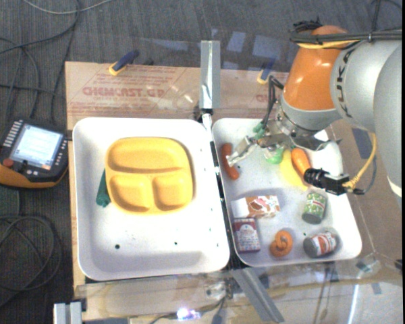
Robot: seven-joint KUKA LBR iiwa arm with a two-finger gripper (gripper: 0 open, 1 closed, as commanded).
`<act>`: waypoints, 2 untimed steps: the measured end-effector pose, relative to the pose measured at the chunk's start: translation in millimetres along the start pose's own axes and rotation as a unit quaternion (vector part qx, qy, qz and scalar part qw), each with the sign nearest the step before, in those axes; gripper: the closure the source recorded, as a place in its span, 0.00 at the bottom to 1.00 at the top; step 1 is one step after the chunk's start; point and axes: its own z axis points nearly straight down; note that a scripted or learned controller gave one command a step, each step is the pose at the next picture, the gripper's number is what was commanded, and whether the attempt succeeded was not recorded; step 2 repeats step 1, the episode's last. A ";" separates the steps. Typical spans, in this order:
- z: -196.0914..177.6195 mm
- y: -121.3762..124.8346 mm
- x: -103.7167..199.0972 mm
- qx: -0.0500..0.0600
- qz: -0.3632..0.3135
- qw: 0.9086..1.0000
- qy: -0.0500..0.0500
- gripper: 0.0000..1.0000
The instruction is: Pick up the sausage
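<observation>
The gripper [245, 150] hangs over the upper part of the right bin [354, 245], its metal fingers [237, 156] pointing toward the frame's left and spread apart, with nothing between them. You find the sausage [229, 162], a reddish-brown link, lying just beside those fingertips against the right bin's left wall, running roughly top to bottom in the frame. The step in hand appears to be the approach: the tool is near the target but has not closed on it. Your next move probably calls for bringing the jaws over the middle of the link, turned across its short axis, then descending and closing. Note the bin wall close on the left, which leaves little room for one finger. The carrot [300, 160] and the green item [274, 155] lie under the wrist, clear of the sausage. The yellow tray [150, 174] sits in the left bin [88, 248].
</observation>
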 end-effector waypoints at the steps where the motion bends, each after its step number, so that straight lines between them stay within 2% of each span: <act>1: 6.8 -13.5 33.9 -0.001 0.001 1.000 -0.001 0.00; 2: 6.8 -13.5 33.9 -0.001 0.001 1.000 -0.001 0.00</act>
